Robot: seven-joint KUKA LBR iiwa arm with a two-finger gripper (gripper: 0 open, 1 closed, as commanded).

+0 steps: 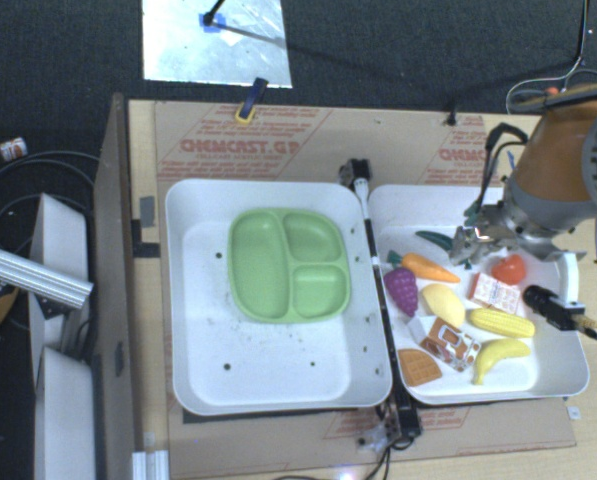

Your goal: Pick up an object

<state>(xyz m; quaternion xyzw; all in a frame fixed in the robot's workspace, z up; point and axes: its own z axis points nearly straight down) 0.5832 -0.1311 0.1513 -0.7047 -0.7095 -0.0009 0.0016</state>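
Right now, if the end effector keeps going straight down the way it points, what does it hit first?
Probably bare floor of the right bin. The end effector hangs over a gap between the dark green piece, the carrot and the red tomato. Depth is unclear from this slanted view.

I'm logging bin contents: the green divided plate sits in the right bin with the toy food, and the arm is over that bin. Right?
Not quite. The camera view shows the green divided plate alone in the left bin; the toy food, such as the banana, lies in the right bin, under the arm.
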